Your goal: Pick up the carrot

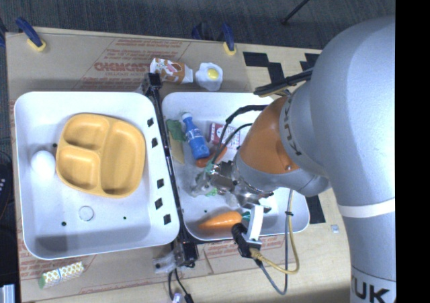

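One fixed camera looks down at a slant on the tabletop and both bins, the gripper below centre-right.

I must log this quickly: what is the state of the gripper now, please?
Gripper: it cannot be told whether open or closed; it sits low in the right bin, above the carrot.

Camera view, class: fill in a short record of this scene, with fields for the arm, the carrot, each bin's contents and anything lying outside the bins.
arm: grey KUKA arm with orange band reaching over the right bin from the right
gripper: low inside the right bin, above the carrot
carrot: lying near the right bin's front edge, not held
right bin also holds: blue bottle
left bin: yellow divided plate, white egg-like object
outside the bins: small carton, yellow-and-white object
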Available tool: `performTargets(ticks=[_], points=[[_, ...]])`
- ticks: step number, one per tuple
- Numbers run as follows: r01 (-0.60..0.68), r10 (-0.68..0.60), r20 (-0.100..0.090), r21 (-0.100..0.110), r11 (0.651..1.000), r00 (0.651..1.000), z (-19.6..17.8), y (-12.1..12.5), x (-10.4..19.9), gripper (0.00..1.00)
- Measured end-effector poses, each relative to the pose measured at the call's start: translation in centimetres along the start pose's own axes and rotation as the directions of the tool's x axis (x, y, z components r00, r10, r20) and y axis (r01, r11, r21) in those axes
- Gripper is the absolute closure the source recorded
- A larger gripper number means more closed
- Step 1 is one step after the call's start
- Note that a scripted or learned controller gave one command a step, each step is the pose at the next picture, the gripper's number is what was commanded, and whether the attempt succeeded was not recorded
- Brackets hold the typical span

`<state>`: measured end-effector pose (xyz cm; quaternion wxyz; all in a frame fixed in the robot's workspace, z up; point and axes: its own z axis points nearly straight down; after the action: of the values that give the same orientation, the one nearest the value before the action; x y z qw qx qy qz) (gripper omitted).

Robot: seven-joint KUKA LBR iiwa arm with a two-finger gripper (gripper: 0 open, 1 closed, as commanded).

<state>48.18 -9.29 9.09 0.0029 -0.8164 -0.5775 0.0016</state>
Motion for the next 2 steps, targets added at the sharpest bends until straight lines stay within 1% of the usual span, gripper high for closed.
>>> performTargets(ticks=[1,2], points=[[0.068,-0.068,0.0,-0.003,0.998,0.998,-1.2,6.3,2.0,0.0],[-0.135,0.135,0.0,0.001,0.991,0.991,-0.1,6.1,1.8,0.0]])
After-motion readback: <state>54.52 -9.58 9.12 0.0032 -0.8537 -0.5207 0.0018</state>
